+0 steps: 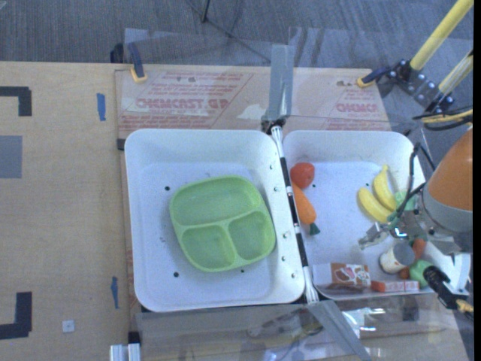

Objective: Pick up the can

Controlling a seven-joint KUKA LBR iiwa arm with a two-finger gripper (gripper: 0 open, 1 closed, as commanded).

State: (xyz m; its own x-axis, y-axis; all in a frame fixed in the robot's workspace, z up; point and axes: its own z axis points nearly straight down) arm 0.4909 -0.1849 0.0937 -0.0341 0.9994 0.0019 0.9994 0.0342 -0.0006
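Now we see the pincer (391, 232) low over the right bin (338, 145), near its right side. We cannot tell if it is spread or pressed together. The grey arm (451, 201) with its orange band comes in from the right. Just below the pincer sits the can (396, 258), lying in the bin's lower right corner, and we cannot tell if they touch. Just above the pincer lie the yellow bananas (378, 195). A flat red box (352, 275) lies by the bin's front wall. Farther left, a tomato (302, 174) and a carrot (304, 207) rest by the wall between the bins. Over in the left bin (143, 224) lies a green plate (222, 222) with three parts.
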